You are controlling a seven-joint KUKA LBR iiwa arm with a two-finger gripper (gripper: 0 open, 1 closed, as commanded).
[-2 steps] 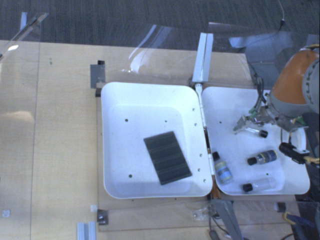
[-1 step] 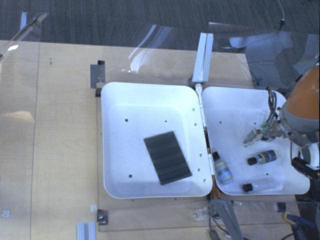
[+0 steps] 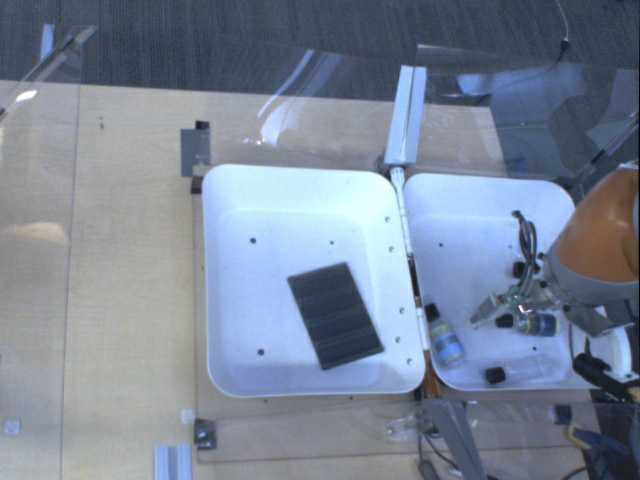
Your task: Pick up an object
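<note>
Over the right bin [image 3: 480,203], the tool [image 3: 512,306] is hanging low near the bin's right side, the grey arm with its orange band [image 3: 605,233] reaching in above it. Whether the tool is spread or pinching anything cannot be told; cables and small parts are cluttering it. Just left of the tool and slightly lower, a small clear bottle with a dark cap [image 3: 443,341] is lying tilted by the bin's left wall. Below the tool, another clear bottle with a black cap [image 3: 522,372] is lying on its side. Well to the tool's left, a dark ribbed rectangular pad [image 3: 335,314] is lying flat and skewed in the left bin [image 3: 240,198] on the bench [image 3: 100,298].
</note>
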